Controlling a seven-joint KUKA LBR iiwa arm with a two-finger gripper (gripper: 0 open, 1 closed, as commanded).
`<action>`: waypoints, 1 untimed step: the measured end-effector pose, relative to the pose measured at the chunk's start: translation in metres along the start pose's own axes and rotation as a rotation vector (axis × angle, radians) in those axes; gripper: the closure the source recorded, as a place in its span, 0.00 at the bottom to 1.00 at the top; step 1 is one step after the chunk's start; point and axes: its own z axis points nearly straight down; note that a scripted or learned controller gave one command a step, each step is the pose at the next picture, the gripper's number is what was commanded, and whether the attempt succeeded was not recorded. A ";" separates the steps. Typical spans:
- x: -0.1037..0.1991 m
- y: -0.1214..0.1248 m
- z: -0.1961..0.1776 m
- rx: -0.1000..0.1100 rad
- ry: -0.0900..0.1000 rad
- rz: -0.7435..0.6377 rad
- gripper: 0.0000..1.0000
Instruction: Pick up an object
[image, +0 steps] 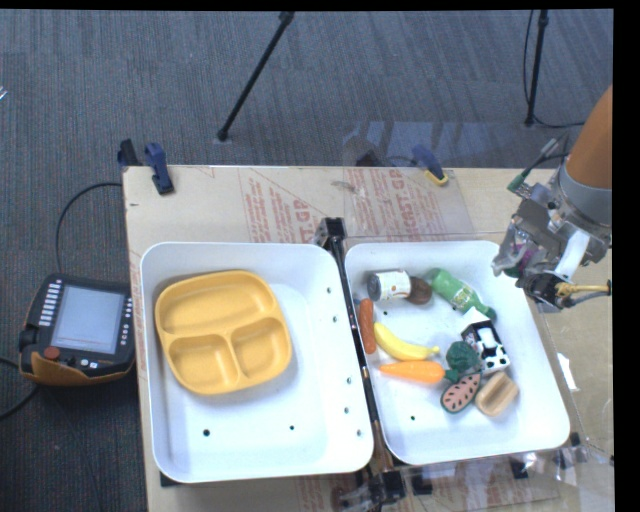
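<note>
The gripper (533, 262) hangs over the right bin's (520, 420) far right rim; whether it is clenched I cannot tell. Below it lie a green bottle (456, 291), a banana (402, 344) and a carrot (412, 372). The left bin (180, 440) holds a yellow tray (222, 331).

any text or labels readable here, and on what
Red print on the cardboard sheet under the bins: upside down and blurred, not readable.
Label on the small can: too small to read.
Screen of the handheld pendant: nothing legible.
No other text shows.
</note>
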 end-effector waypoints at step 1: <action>0.057 -0.060 0.027 0.008 -0.001 0.179 1.00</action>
